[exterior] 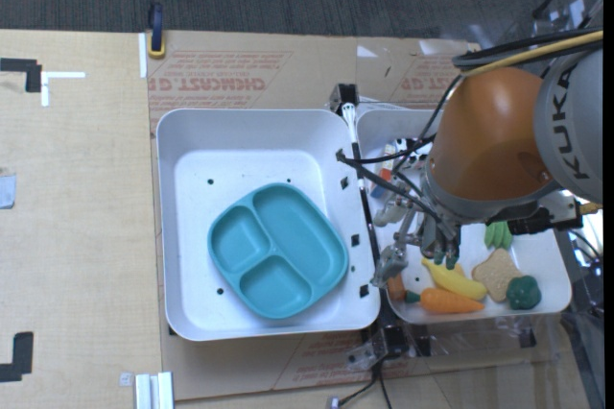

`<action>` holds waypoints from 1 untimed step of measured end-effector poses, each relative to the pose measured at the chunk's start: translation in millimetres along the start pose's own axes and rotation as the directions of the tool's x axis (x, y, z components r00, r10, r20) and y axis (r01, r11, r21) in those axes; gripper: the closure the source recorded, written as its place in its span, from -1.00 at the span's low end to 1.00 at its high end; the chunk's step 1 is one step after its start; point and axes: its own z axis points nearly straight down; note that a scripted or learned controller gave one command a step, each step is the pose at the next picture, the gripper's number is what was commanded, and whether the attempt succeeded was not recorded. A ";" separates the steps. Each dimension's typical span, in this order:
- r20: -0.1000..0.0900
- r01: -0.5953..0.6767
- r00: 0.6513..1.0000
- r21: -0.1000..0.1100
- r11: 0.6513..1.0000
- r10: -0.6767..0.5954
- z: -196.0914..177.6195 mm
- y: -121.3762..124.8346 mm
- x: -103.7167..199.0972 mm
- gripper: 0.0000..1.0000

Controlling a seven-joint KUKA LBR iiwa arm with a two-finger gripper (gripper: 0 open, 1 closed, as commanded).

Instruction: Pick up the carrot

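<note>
Two shallow white plastic bins here, the left bin [182, 234] and the right bin [552, 297]. One teal three-compartment plastic plate [278, 250] lies in the left. Over in the right: one orange toy carrot [451, 301], one yellow toy banana [456, 280], one tan toy bread slice [497, 274], one dark green round toy vegetable [523, 292].

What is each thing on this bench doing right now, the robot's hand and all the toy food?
hand: low in the right bin, above the toys, nothing seen in it
carrot: lying flat near the bin's front edge
banana: lying just behind the carrot, touching it
bread slice: lying flat
green vegetable: resting beside the bread
blue plate: flat in the left bin, compartments bare
</note>
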 end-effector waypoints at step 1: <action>0.001 0.133 0.991 0.000 0.991 -0.133 -0.2 -62.5 -15.9 -1.00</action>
